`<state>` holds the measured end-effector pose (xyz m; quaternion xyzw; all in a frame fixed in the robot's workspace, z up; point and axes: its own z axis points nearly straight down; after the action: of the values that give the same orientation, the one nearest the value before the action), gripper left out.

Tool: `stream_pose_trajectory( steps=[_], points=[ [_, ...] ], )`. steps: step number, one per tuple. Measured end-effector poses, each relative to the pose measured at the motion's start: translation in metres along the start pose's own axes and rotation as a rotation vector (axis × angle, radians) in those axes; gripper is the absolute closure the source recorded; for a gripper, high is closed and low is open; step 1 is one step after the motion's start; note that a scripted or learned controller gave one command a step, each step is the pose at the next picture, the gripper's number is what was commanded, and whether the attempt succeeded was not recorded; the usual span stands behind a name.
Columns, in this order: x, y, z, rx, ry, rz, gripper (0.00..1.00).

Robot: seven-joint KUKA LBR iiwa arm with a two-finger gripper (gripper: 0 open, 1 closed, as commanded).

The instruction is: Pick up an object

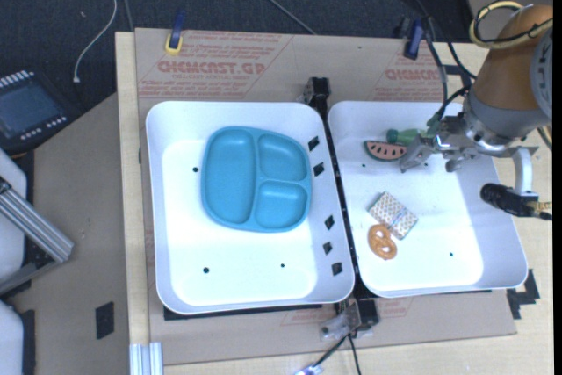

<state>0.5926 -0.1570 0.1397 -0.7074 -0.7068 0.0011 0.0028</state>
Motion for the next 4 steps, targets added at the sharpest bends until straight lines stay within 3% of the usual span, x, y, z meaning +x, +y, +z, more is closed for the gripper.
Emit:
stream_pose_trajectory(
  steps=[1, 2, 4],
  points=[
    [0.001, 0.000, 0.053, 0.000, 0.000, -0.001, 0.00],
    [0.000, 0.001, 0.038, -0.006, -0.001, -0.001, 1.00],
    [0.006, 0.011, -0.053, -0.011, -0.003, -0.002, 1.00]
  ],
)
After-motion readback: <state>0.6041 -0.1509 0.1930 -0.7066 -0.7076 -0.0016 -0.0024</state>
